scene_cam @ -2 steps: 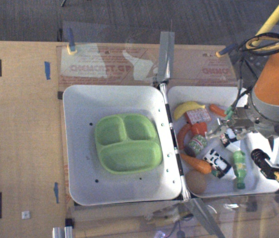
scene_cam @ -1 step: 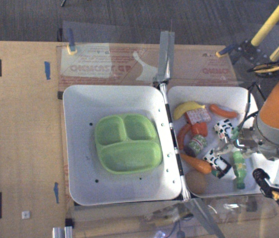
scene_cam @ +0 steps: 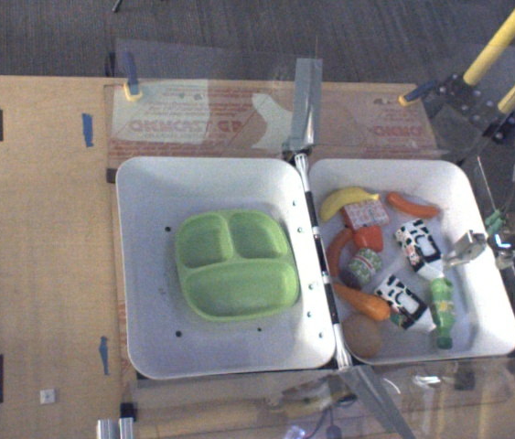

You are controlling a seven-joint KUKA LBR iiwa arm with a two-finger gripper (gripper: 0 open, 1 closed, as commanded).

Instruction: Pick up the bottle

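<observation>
The bottle is green and lies on its side in the right bin, near the front right corner, beside a cow-patterned carton. A small grey metal part, which I take for my gripper, juts in over the right bin's right side. It is above and slightly right of the bottle and apart from it. Nothing is seen held by it.
The right bin also holds a banana, orange carrot-like toys, a second cow-patterned carton, a small can and a brown round toy. The left bin holds a green divided plate. A metal divider separates the bins.
</observation>
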